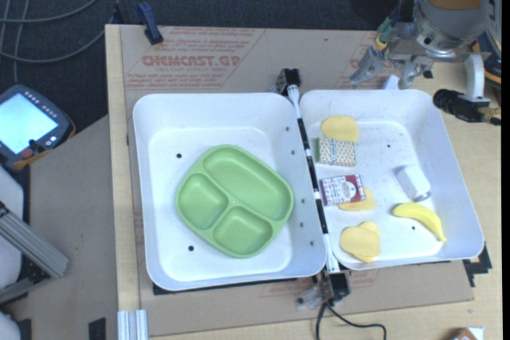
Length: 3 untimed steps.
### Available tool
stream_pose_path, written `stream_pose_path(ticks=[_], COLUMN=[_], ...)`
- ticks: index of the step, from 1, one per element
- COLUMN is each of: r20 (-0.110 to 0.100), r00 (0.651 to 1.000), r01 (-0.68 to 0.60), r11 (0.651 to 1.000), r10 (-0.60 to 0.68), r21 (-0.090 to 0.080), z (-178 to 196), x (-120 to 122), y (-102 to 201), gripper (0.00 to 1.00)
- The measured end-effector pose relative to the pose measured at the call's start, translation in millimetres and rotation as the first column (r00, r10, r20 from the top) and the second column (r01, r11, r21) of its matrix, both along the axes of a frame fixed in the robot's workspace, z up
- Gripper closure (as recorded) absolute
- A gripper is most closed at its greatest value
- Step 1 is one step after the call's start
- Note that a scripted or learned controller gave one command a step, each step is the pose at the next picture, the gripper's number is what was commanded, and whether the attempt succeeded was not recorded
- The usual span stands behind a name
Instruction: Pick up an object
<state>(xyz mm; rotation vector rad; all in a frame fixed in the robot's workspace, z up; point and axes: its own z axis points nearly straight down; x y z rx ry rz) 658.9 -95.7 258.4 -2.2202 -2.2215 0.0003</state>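
Observation:
The right bin [454, 171] holds several small items: a yellow piece [339, 127], a patterned box [336, 150], a red and white carton [341, 188], a grey block [413, 181], a banana [421, 217] and a yellow lump [360, 241]. My gripper [389, 69] hangs above the far rim of this bin, beyond all the items. Its fingers [366, 69] stand apart, open, with nothing between them.
A green divided plate [233, 200] lies in the left bin [159, 131]. A black clip [288, 80] sits at the far end of the seam between the bins. Cables and a blue clamp [149, 22] lie past the bench's far left.

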Motion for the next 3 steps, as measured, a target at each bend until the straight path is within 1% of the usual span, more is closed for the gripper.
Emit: stream_pose_path(ticks=[1,2,3], r20=[-0.002,0.001,0.003], r00=[1.000,1.000,1.000], r01=[0.000,0.001,0.001], r11=[1.000,1.000,1.000], r10=[0.000,-0.001,-0.001], r21=[0.000,-0.001,-0.002], z=[-74,-162,-173], x=[-3,-27,3], y=[24,3,-19], gripper=[0.00,0.00,0.00])
